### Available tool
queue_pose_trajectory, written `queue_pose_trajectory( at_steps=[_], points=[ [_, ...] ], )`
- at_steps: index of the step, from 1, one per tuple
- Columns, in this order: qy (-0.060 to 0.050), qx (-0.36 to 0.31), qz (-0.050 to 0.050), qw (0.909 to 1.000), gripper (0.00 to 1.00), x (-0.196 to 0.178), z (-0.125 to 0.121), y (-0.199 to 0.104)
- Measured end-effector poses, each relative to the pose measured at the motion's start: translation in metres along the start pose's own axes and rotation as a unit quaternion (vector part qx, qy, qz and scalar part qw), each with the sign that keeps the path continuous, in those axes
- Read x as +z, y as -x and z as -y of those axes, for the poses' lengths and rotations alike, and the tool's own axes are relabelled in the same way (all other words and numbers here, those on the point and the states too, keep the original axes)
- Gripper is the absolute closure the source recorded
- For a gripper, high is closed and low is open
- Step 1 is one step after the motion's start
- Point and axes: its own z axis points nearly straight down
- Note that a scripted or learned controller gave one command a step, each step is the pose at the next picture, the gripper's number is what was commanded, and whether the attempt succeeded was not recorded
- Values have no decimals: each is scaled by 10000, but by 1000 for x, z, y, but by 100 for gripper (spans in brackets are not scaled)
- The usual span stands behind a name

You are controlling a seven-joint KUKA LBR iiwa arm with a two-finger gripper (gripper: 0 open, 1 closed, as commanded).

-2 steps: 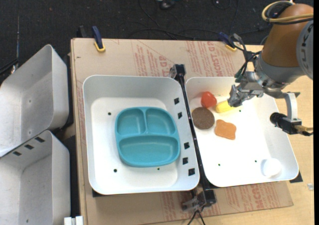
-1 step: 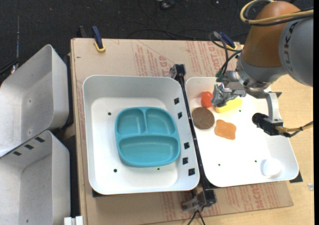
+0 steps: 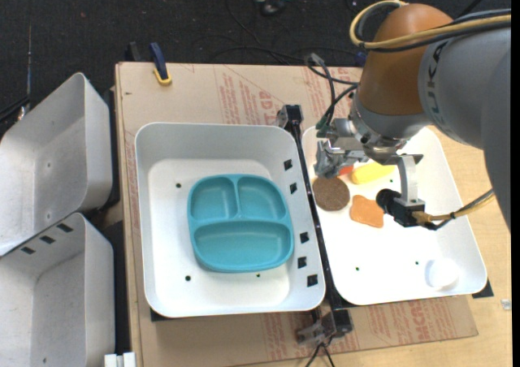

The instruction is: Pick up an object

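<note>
Grey metal and a fat orange band (image 3: 404, 31) mark the wrist of the robot arm (image 3: 467, 73) where it leans in over the right-hand shallow white bin (image 3: 382, 268). The end effector (image 3: 328, 159) hangs low at that bin's near-left corner, close to the divider between the two bins. From this angle the wrist covers it from above, so I cannot tell whether it is wide or narrow, and I see nothing held in it.

Just below its tip lies a flat round brown disc (image 3: 331, 194), close enough that I take it for the piece being aimed at. Beside the disc sits an orange wedge-shaped piece (image 3: 366, 212), and a soft-looking yellow lump (image 3: 371, 174) lies partly under the wrist. These three cluster together in the upper-left part of the bin, which would explain why the arm is parked there. A small pale white round object (image 3: 441, 274) rests well apart, in the far lower corner.

The left-hand shallow white bin (image 3: 162, 195) carries a teal plastic plate (image 3: 240, 222) with three compartments, lying flat in the middle, away from the arm. Both bins sit side by side on the brown board worktop (image 3: 219, 89), presumably so things can be shifted from one to the other.
</note>
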Motion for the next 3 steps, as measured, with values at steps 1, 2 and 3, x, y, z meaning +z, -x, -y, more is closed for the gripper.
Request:
queue_pose_trajectory(
  at_steps=[1,2,3],
  points=[
    [11,1,1,10000,100,-3,-10,-51],
    [8,3,2,10000,100,-14,-10,-102],
    [1,29,11,10000,0,-13,-10,-98]
  ],
)
